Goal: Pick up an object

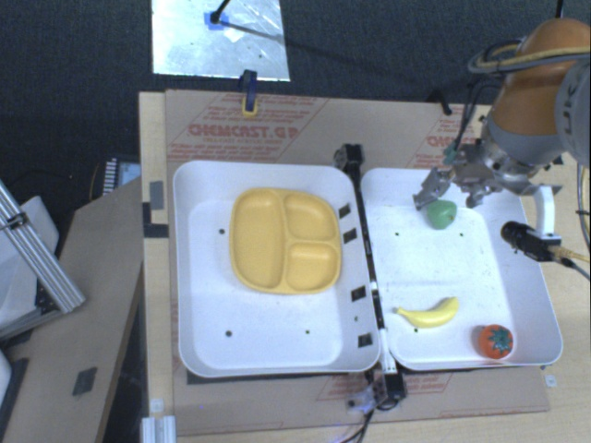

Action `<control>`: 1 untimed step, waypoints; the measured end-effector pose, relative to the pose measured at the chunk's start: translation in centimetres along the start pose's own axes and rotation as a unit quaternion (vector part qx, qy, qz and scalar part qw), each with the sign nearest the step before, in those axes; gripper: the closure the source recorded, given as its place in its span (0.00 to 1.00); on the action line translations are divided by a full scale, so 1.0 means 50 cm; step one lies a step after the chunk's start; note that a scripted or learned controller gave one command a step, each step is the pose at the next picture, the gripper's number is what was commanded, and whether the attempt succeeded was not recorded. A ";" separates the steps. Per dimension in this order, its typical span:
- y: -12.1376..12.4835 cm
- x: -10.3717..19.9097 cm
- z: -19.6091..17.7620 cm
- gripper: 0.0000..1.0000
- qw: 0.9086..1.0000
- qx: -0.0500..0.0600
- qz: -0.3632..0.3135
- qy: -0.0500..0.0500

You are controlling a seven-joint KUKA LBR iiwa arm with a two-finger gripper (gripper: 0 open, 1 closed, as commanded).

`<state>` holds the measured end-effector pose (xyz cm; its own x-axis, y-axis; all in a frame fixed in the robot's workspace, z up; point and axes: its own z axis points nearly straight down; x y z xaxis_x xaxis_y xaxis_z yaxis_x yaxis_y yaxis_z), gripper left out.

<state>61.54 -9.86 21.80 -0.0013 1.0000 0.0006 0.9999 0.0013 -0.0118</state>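
Observation:
In the right bin (517, 275) a small green fruit (442, 215) lies near the far wall. A yellow banana (429, 313) rests near the front, and an orange-red fruit with a green stem (494, 341) sits in the front right corner. My gripper (451, 200) hangs low over the far part of this bin, open, one finger on each side of the green fruit's top. The fruit sits just in front of the fingertips and I cannot tell whether they touch it. The grey arm with its orange band (545, 53) comes in from the upper right.
The left bin (199, 247) holds a yellow divided plate (283, 240). A black divider with clips (362, 247) runs between the bins. Cardboard (305, 123) lies under both bins, and a silver sheet (220, 26) lies beyond the bench.

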 end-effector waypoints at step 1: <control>0.004 0.000 -0.016 0.00 1.000 -0.006 -0.001 0.000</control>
<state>61.75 -9.84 22.60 -0.0031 1.0000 -0.0004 1.0000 0.0031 0.0009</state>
